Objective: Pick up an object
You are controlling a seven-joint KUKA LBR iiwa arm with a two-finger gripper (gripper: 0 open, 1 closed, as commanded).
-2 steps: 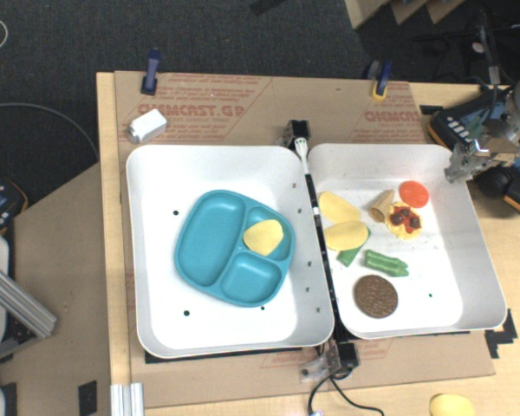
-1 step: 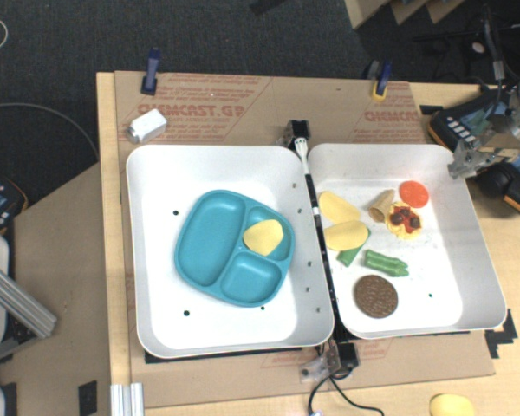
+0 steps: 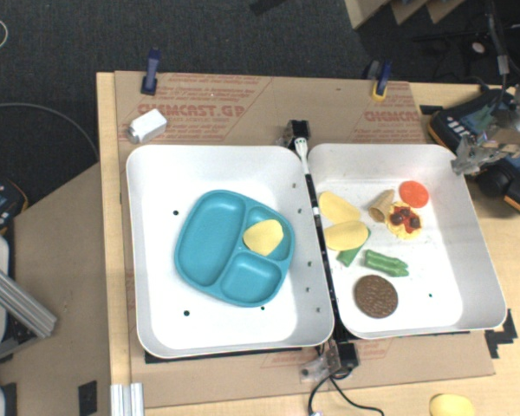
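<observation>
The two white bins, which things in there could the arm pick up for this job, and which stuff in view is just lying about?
For the job:
claw
yellow pieces in the right bin
green bean
brown cookie
orange-red round piece
yellow piece on the teal plate, left bin

Lying about:
blue clamps
white block
yellow object off the board

Fixed overhead view, slanting onto both bins (image 3: pixel 147 232).
</observation>
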